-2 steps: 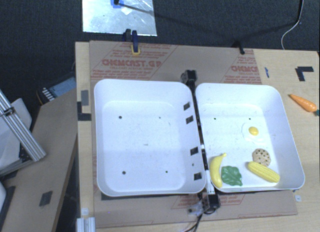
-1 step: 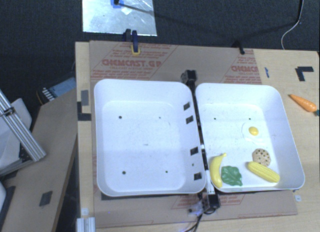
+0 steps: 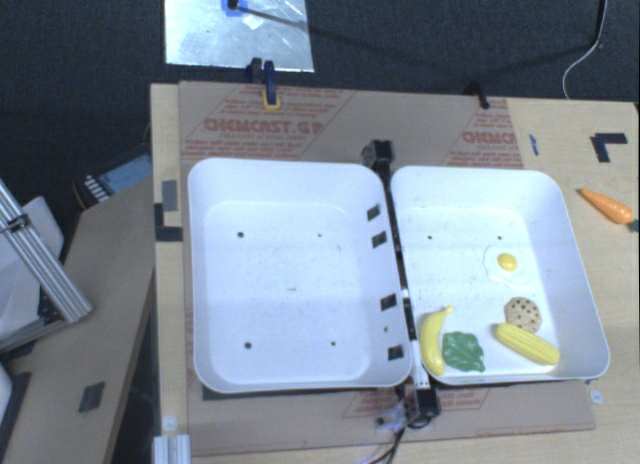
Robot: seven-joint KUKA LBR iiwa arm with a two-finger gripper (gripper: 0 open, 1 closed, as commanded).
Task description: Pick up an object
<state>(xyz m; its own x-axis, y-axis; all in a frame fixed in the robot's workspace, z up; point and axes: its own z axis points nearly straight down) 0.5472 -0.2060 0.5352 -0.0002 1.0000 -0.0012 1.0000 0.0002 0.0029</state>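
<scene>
The right bin (image 3: 480, 187) holds several toy foods near its front. A yellow banana (image 3: 433, 340) lies against the divider side, with a green leafy piece (image 3: 464, 351) touching it. A corn cob (image 3: 527, 344) lies at the front right, and a brown cookie (image 3: 522, 312) sits just behind it. A fried egg (image 3: 505, 263) rests further back.
The left bin (image 3: 285, 177) sits beside the right one on a cardboard sheet (image 3: 300, 122). An orange carrot (image 3: 608, 206) lies on the bench outside the right bin. A silver foil sheet (image 3: 238, 12) lies at the back, and an aluminium frame (image 3: 35, 257) stands at far left.
</scene>
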